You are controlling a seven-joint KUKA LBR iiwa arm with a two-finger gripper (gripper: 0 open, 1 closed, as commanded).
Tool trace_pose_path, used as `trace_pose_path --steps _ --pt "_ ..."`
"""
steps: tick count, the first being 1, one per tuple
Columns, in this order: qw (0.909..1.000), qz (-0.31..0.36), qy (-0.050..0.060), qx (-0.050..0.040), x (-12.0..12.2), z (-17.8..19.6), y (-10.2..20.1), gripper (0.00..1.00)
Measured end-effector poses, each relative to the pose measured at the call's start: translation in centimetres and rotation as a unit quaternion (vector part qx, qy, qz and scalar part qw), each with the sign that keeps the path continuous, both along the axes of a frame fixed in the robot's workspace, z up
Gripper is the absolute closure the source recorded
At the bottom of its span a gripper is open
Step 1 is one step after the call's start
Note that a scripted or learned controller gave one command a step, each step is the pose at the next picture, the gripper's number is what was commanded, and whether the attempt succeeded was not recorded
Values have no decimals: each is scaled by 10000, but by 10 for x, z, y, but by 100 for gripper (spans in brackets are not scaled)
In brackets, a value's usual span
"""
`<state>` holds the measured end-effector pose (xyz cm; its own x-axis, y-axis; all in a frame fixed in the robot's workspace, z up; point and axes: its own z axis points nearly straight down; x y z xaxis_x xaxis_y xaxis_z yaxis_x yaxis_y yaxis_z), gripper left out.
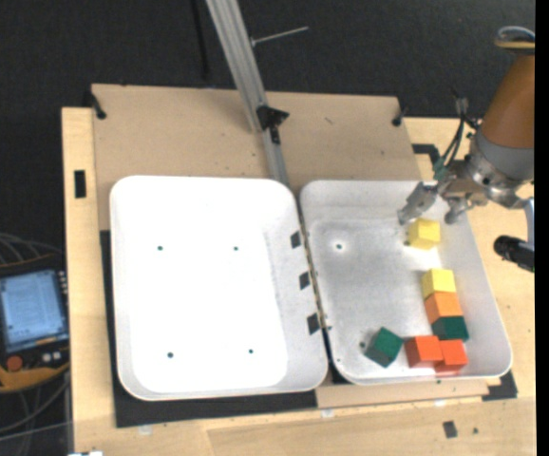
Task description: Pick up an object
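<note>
Over the right-hand bin (350, 207), near its far right corner, the gripper (433, 207) hangs from the grey arm (507, 122), which leans in from the right edge with its orange band showing above the wrist. The two fingers (413, 207) point down and toward the left, and they appear spread apart, with nothing seen between them. Just below the fingertips a yellow block (425, 234) lies on the bin floor; whether a finger touches it cannot be told.

Seven blocks lie in this bin. Two are yellow: the one under the gripper and a second yellow block (439, 281) further down the right wall. Three are orange: one orange block (444, 304) directly below the second yellow, and an orange pair (437, 351) side by side in the near right corner. Two are green: a dark green block (451, 328) wedged between the upper orange and the pair, and a tilted green block (384, 347) standing apart to the left of the pair.

Beside it, the left-hand bin (208, 283) shows four small dark dots on its white floor. A tablet-like pendant (23, 312) with a lit screen sits off the bench at the left.
</note>
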<state>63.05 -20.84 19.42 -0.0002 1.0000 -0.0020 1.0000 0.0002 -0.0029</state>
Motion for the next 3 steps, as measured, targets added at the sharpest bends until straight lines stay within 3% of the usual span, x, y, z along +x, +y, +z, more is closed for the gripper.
trace_pose_path --steps 1,2,3 --pt "10000 15 -1 2 2 -49 8 0" --pt "9999 7 -137 -43 9 -64 5 0" --pt "9998 9 -166 -61 10 -54 3 100"
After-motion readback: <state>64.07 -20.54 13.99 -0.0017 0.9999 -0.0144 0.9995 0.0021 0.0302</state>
